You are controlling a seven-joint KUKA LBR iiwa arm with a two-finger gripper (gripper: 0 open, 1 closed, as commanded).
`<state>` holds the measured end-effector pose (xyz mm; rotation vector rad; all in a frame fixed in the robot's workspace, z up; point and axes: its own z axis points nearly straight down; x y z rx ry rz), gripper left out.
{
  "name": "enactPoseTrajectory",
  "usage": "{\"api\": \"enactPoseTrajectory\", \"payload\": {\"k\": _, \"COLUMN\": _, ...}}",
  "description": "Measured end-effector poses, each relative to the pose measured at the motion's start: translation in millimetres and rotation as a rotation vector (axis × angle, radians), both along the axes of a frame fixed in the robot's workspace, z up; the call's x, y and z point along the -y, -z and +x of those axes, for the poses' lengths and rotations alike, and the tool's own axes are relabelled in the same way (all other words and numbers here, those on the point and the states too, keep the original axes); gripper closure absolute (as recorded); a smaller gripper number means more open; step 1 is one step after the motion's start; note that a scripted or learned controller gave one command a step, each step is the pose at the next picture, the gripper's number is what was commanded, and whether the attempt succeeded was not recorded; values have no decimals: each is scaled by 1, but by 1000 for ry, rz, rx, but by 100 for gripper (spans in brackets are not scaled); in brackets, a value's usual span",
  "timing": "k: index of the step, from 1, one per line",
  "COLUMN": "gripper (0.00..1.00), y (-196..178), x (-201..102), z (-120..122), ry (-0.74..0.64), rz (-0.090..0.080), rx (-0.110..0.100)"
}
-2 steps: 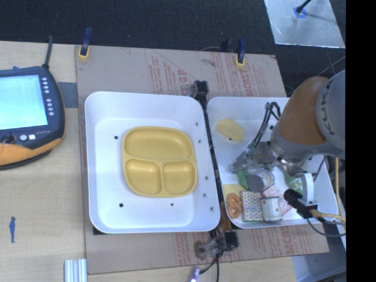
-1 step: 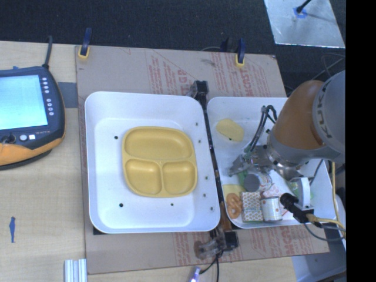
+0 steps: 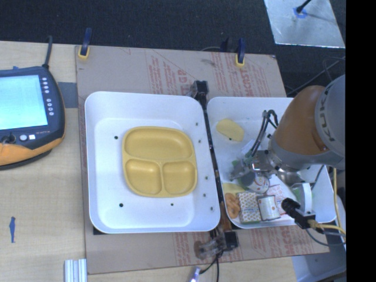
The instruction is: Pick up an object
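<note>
The fingers cannot be made out under the wrist, so whether they are released or clenched can't be told. The gripper (image 3: 249,172) is lowered into the right bin (image 3: 220,107), approx. at its middle, amid a cluster of small objs.

Writing: faint red print is seen on the cardboard sheet (image 3: 170,69) under the bins, but it can't be read. A lit screen is shown on the pendant (image 3: 26,113) at far left; its text is too small to read. Labels on the small packets can't be read either.

Counts: 2 white bins are set side by side, touching. In the left bin (image 3: 103,163), 1 yellow divided tray (image 3: 158,160) w/ 3 compartments is laid flat. In the right bin, 1 pale yellow oval obj (image 3: 230,129) lies near the back, apart from the gripper; a checkered packet (image 3: 248,207) and a small boxy item (image 3: 268,207) lie near the front edge. 2 blue clamps (image 3: 239,50) are fixed at the cardboard's far edge.
</note>
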<state>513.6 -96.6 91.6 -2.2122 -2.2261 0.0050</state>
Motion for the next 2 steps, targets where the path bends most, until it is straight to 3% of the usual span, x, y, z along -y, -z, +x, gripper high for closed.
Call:
{"api": "enactPoseTrajectory", "payload": {"k": 1, "gripper": 100, "y": -10, "x": 1, "z": 0, "ry": -4, "rz": -1, "rx": -1}}
{"api": "enactPoseTrajectory", "payload": {"k": 2, "gripper": 100, "y": -101, "x": -63, "z": 30, "ry": 2, "rz": 2, "rx": 2}}
